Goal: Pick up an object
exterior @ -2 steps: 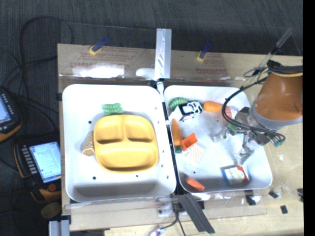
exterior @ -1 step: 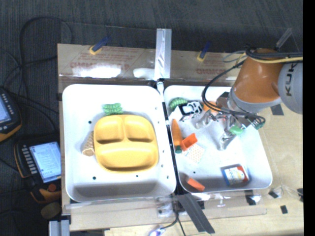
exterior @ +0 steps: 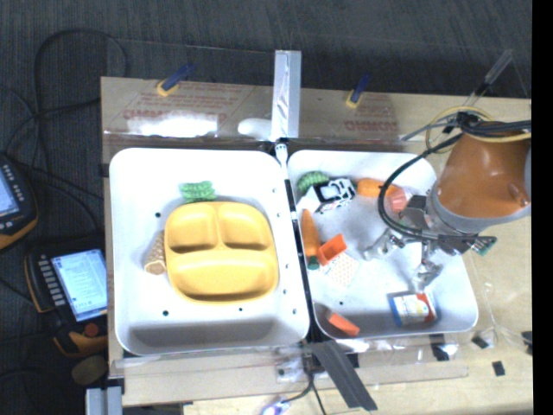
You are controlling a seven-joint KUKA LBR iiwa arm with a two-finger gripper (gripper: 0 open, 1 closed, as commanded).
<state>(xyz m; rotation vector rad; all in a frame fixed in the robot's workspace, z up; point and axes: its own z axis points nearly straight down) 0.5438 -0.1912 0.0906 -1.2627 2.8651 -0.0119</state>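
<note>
Orange wraps the arm's band [exterior: 479, 184] over the right edge of the right bin [exterior: 449, 314], and below it the gripper [exterior: 406, 253] hangs inside that bin, near its middle right. Its two metal fingers [exterior: 380, 247] splay well apart, one toward the bin's centre and the other toward the near right, and nothing sits between them.

Around it lie the loose things. A small box with a blue, red and white label [exterior: 410, 308] rests in the near right corner of the right bin, just beside the lower finger. A white dotted piece [exterior: 343, 271] lies near the bin's middle, with an orange block [exterior: 331, 250] touching its far side and an orange carrot-shaped piece [exterior: 308, 229] along the left wall. A black-and-white toy [exterior: 334, 192] and a green piece [exterior: 311, 180] sit in the far left corner; another orange item [exterior: 371, 187] lies along the far wall. A small orange bit [exterior: 343, 325] rests by the near wall.

The left bin [exterior: 130, 318] carries a yellow divided tray [exterior: 220, 249] at its centre, a green leafy piece [exterior: 197, 189] at the tray's far edge, and a tan cone [exterior: 155, 255] at its left edge.
</note>
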